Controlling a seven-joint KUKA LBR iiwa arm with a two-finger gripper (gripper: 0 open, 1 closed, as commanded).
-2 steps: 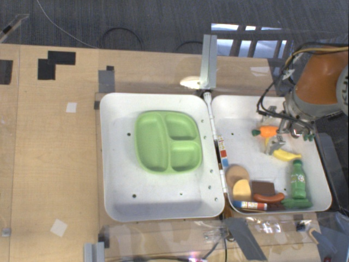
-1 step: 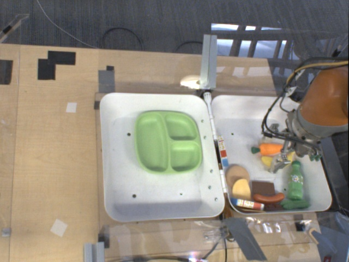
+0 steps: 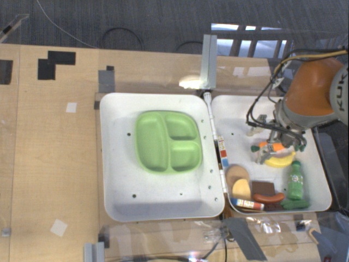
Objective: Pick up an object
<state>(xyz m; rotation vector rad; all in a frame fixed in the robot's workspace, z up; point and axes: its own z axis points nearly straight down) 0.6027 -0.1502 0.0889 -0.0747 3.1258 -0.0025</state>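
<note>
My gripper (image 3: 271,148) hangs low in the right bin (image 3: 235,121), its fingers spread around a small orange piece (image 3: 277,146) that sits just above a yellow banana (image 3: 282,160). The fingers look open; nothing is lifted. To the right of the banana stands a green bottle (image 3: 295,182). Along the bin's front lie a tan bread-like piece (image 3: 238,173), a yellowish oval (image 3: 241,188), a brown block (image 3: 263,188), a red sausage (image 3: 268,198) and a marker-like stick (image 3: 245,203).
The left bin (image 3: 117,195) holds a green divided plate (image 3: 167,141). A metal post (image 3: 209,59) rises behind the seam between the bins. The arm's orange band (image 3: 310,89) hangs over the right bin's far right corner, with cables (image 3: 262,100) looping beside it.
</note>
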